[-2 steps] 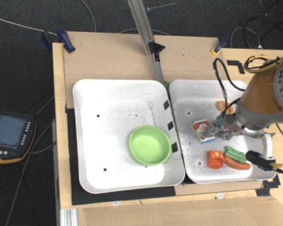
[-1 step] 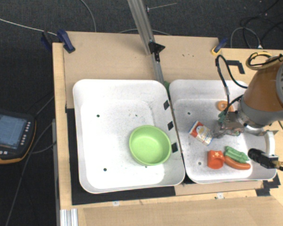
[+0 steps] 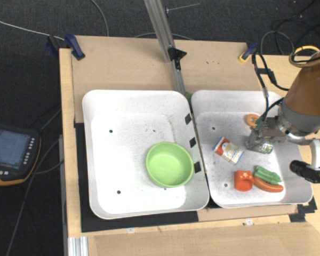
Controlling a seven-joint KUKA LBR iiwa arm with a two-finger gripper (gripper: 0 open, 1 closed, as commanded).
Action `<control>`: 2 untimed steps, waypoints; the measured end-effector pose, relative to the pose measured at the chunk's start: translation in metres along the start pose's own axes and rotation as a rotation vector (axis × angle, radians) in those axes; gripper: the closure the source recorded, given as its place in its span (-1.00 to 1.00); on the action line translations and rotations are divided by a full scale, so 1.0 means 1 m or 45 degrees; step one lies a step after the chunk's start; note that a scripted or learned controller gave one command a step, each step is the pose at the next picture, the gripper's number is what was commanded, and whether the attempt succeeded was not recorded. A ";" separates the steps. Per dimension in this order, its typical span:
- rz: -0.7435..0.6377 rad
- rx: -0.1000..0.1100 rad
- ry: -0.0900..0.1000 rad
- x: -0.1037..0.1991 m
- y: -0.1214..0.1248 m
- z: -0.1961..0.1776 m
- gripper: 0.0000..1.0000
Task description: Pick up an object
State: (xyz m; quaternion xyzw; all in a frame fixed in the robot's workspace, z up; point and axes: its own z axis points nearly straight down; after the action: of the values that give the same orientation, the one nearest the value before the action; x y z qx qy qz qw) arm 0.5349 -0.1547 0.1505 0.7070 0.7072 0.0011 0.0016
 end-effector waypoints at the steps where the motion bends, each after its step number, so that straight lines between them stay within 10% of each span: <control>1: 0.000 -0.001 0.000 0.000 0.001 -0.053 1.00; 2: -0.007 0.002 0.002 0.058 0.009 -0.065 1.00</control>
State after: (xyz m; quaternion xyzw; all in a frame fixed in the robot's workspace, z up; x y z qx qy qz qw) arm 0.5433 -0.0968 0.2154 0.7052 0.7090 0.0011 0.0003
